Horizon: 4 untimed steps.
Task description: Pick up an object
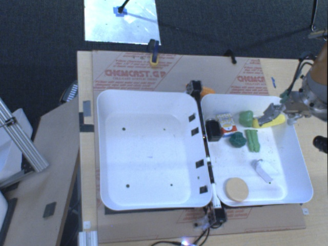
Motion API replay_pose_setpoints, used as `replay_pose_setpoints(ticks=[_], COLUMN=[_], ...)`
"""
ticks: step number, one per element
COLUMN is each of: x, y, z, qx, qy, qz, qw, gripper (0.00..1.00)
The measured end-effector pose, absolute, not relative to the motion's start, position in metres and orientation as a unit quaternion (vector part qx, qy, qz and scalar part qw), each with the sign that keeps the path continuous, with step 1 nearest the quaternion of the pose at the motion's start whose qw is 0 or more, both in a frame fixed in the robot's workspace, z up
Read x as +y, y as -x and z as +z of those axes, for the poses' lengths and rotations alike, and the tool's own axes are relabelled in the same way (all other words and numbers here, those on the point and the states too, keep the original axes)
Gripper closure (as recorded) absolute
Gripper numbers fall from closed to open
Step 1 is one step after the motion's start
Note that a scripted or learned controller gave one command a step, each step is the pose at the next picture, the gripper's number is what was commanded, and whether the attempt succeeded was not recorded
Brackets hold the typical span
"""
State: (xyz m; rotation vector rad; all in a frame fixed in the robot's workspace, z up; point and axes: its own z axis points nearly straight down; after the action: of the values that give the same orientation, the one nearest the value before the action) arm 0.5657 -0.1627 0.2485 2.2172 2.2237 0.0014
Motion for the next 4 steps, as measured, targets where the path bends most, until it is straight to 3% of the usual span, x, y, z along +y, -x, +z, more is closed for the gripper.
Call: replay_pose_setpoints(ticks=[1, 2, 3, 4], x=[-0.208, -0.193, -0.207, -0.151], y=[-0.606, -0.648, -0.584, -0.639], z=[0.141, 0.101, 0.084, 0.085], qx=[0.707, 0.708, 0.707, 0.707], qy=[-0.707, -0.706, -0.708, -0.707], qz=[-0.0005, -0.0018, -0.001, -0.0001], qw=[0.001, -0.002, -0.002, 0.001], gripper=[0.0, 0.0, 0.0, 0.0])
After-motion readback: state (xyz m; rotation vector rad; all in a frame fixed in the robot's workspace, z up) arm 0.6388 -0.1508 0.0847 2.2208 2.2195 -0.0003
